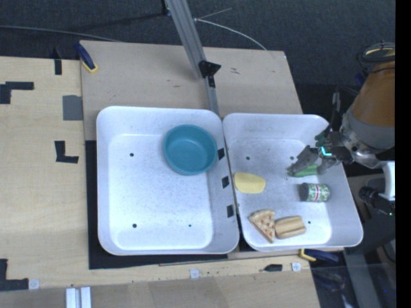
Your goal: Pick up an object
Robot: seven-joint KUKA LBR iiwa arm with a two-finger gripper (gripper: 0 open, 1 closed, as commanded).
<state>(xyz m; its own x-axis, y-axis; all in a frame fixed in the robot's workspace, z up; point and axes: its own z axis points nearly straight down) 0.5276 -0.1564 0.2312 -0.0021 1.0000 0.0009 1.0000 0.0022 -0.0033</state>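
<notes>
My gripper (pixel 302 167) hangs low over the right bin (pixel 276 128), near its right side, on the grey arm with the orange band (pixel 379 98). A small green thing (pixel 312 169) shows right at the gripper's tip, and I cannot make out whether it is held. Just below it a green and white can (pixel 314 192) lies on its side. A yellow lemon-like piece (pixel 249 183) rests by the bin's left wall. At the front of the bin lie a pizza slice (pixel 262 224) and a bread roll (pixel 289 226).
A blue bowl (pixel 189 149) sits in the left bin (pixel 128 191) at its back right. A slanted metal bar (pixel 186 31) runs from the top down to the gap between the bins. Tape marks dot the wooden bench at left.
</notes>
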